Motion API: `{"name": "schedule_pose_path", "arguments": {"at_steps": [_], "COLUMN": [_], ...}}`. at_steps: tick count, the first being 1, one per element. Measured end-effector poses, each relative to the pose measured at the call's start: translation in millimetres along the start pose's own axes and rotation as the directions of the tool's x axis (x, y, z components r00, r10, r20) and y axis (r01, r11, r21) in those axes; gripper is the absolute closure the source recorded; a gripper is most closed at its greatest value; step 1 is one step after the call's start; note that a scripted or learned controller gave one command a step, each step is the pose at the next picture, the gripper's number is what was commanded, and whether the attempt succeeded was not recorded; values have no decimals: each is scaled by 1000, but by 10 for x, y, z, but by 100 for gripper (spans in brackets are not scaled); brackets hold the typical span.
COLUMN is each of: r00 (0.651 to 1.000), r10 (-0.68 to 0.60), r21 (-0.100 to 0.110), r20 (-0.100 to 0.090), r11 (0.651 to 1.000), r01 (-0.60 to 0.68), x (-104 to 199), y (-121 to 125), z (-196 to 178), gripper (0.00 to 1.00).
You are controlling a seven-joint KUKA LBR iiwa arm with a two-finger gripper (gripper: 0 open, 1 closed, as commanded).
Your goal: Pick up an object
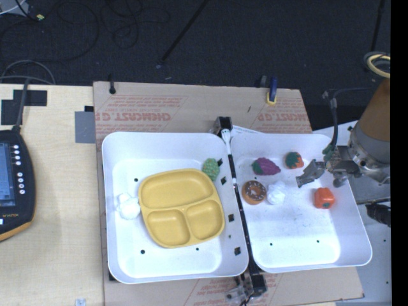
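Gripper (313, 173) sits low over the right bin (357, 250), in its upper right part, arm coming in across the bin's right rim. Can't tell jaw opening from this angle: dark blurred hardware, no object visible between the fingers, so no hold confirmed.

Relative to the jaws:
- Orange-red pepper-like toy (324, 198): just below and slightly right, near, apart.
- Small orange/green toy (293, 160): just up-left, near the bin's far wall.
- Purple grape bunch (266, 166): further left, same row.
- White crumpled piece (276, 196): down-left, touching or just beside the donut (254, 192).
- Donut is close to the divider rim between the bins.

Room: the whole lower half of the right bin is bare floor, well apart from everything. Upper band is crowded; the pepper is close to the right rim.

Left bin (118, 260), well left of the jaws: yellow three-compartment tray (180, 206) takes up the middle, green toy (211, 167) at its upper right corner by the divider, white lump (127, 206) at its left edge. Narrow margins around the tray.

Counts: 2 bins, 1 tray, 5 items right, 2 loose items left.
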State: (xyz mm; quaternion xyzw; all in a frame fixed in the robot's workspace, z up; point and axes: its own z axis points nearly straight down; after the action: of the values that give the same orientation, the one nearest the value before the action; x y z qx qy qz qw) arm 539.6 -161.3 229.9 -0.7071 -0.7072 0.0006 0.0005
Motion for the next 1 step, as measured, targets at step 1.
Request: {"name": "schedule_pose_path", "arguments": {"at_steps": [1], "r00": [1000], "r10": [1], "r21": [0], "r20": [1], "r11": [1000], "r01": [-1], "x": [730], "y": [-144], "z": [1324], "gripper": [0]}}
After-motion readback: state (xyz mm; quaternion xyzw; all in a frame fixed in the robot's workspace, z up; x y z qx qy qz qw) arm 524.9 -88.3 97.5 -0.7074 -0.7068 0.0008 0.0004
